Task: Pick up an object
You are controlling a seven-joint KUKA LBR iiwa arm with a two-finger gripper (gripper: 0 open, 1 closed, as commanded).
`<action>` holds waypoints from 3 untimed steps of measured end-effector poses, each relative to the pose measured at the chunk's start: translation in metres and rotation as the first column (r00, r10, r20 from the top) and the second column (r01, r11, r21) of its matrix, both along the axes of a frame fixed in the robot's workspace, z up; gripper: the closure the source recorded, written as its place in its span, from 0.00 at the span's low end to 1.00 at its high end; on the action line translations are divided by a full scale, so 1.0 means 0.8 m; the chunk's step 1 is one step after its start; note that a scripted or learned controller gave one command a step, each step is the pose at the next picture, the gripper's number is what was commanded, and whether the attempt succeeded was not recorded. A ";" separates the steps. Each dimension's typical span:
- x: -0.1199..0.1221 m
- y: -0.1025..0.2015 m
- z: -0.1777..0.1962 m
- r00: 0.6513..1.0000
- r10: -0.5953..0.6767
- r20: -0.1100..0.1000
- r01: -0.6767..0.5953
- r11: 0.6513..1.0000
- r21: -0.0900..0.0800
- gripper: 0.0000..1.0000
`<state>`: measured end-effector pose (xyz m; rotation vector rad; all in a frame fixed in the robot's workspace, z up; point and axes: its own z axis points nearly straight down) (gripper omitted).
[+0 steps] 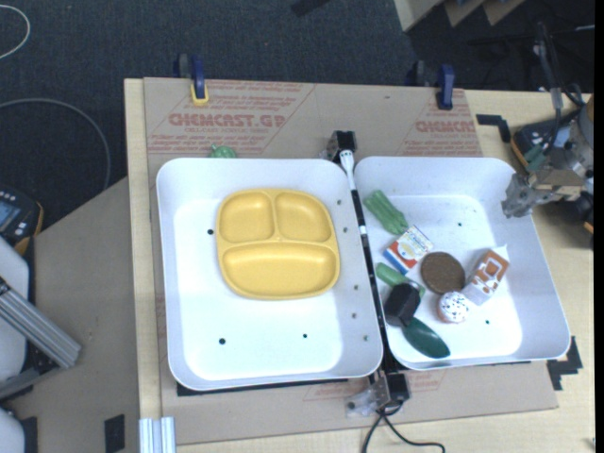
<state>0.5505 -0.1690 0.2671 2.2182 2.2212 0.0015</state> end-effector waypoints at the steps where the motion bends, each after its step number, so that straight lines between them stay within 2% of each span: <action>1: -0.016 0.090 -0.090 1.000 0.005 -0.011 -0.005 1.000 0.006 1.00; 2: -0.083 0.186 -0.105 1.000 0.005 -0.011 -0.004 1.000 0.005 1.00; 3: -0.090 0.151 -0.103 1.000 -0.004 -0.006 0.004 1.000 0.002 1.00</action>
